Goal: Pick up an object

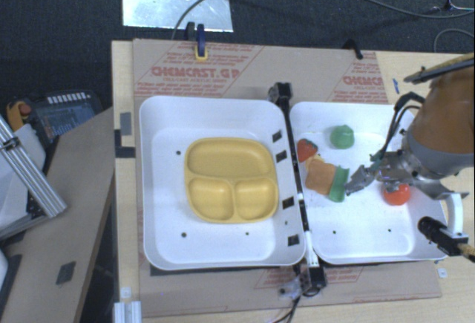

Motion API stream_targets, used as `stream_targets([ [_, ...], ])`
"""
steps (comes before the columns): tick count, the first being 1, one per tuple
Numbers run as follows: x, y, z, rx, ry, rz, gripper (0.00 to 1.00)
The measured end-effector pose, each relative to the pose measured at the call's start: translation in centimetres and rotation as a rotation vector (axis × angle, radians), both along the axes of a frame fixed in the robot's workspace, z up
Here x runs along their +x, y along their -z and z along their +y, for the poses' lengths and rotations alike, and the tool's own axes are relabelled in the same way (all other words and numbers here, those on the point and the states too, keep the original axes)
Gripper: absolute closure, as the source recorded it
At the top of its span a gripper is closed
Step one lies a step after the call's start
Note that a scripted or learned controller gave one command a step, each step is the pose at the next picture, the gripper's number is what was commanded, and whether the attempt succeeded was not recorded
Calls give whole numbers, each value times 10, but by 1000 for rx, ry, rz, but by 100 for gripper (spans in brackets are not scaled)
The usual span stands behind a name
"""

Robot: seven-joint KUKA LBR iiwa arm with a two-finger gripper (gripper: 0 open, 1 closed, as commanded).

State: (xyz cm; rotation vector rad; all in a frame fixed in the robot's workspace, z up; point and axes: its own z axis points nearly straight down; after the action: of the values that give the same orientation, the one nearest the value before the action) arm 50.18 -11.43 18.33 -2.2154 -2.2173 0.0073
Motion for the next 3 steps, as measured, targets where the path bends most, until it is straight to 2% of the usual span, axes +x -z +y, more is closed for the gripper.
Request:
stream_targets([
  [1,2,-4,0,-1,-2,-9,0],
  [2,1,38,2,0,0,-6,0],
  [3,-7,95,-3,0,1,-5,0],
])
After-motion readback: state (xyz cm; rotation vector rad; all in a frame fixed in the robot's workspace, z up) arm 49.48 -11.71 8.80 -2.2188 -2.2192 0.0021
